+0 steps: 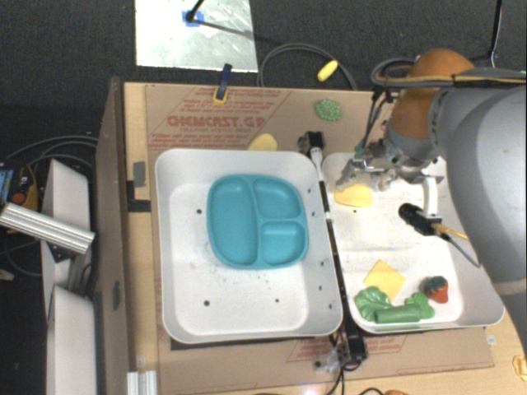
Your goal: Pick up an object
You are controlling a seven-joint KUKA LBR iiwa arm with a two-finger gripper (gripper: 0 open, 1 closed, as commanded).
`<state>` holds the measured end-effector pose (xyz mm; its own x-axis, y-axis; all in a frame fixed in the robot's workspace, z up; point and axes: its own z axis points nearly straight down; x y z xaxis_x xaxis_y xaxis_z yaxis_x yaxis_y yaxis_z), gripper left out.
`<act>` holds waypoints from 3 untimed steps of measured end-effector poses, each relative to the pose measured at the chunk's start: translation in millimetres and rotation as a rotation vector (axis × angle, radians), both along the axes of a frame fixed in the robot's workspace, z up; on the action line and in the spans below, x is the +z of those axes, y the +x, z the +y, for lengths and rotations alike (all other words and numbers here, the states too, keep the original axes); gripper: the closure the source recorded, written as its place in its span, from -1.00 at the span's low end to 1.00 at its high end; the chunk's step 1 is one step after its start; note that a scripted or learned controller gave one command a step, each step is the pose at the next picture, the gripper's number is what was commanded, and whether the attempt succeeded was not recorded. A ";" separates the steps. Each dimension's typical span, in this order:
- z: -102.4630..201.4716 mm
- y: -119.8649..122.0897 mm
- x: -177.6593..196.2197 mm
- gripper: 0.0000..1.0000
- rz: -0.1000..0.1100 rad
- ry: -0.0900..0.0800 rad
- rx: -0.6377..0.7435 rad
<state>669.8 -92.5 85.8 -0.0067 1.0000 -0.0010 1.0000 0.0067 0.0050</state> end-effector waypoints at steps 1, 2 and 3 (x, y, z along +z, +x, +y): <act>-1.2 -8.0 -1.2 -1.00 0.003 0.000 -0.005; -13.8 -0.2 0.0 -1.00 0.001 0.000 -0.006; 9.7 -0.5 -0.9 -1.00 0.002 0.001 0.000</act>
